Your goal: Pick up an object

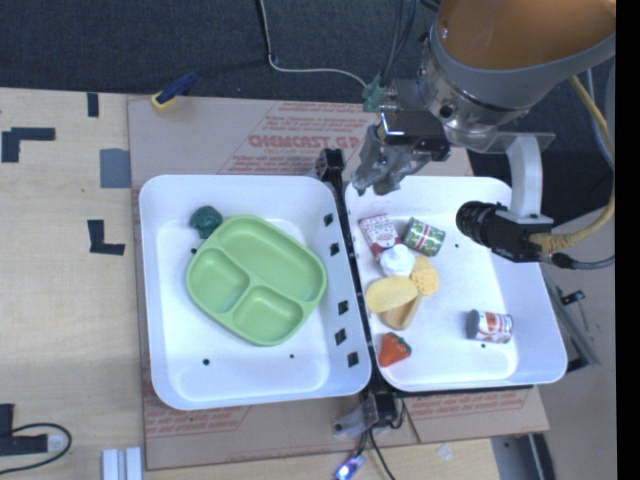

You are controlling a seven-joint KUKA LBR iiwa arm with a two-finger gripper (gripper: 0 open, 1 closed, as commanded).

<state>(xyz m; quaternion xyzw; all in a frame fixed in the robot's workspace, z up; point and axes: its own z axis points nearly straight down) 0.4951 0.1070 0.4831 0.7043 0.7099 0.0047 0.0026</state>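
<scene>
My gripper hangs over the back left corner of the right bin, just above a red-and-white packet. Nothing shows between its fingers. Below it lie a green-labelled can, a white bottle, a yellow piece on an orange wedge, a yellow round piece and a strawberry. A red-and-white can lies apart at the right.
The left bin holds a green divided plate and a dark green lump at its back left. A black camera-like cylinder on the arm overhangs the right bin. A divider with black clips runs between the bins.
</scene>
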